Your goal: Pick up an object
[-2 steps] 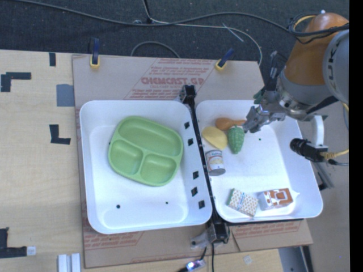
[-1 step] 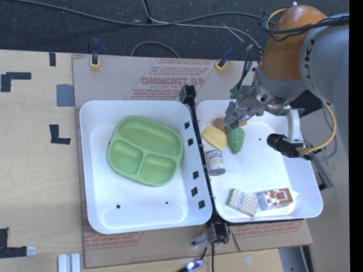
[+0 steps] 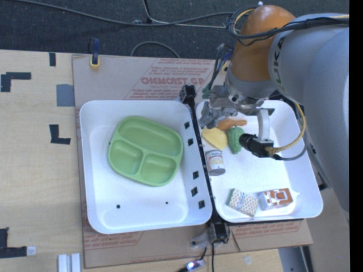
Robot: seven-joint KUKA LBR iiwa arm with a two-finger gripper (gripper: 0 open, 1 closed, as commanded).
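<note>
My hand (image 3: 218, 117) hung low over the carrot (image 3: 233, 123) and yellow piece (image 3: 215, 137) in the right bin (image 3: 303, 186); its grip I cannot tell. Nothing was lifted yet.

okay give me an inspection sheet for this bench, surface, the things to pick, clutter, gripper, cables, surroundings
Surface: two white bins, left bin and right bin, on printed cardboard.
Job's things: right bin holds a yellow piece, green piece, orange piece, small can, patterned packet and orange-and-white packet.
Clutter: green divided plate in left bin.
Gripper: gripper low at right bin's far left corner; finger state unclear.
Cables: black cables behind bench; yellow cable on arm.
Surroundings: wooden bench with dark tape marks.
</note>
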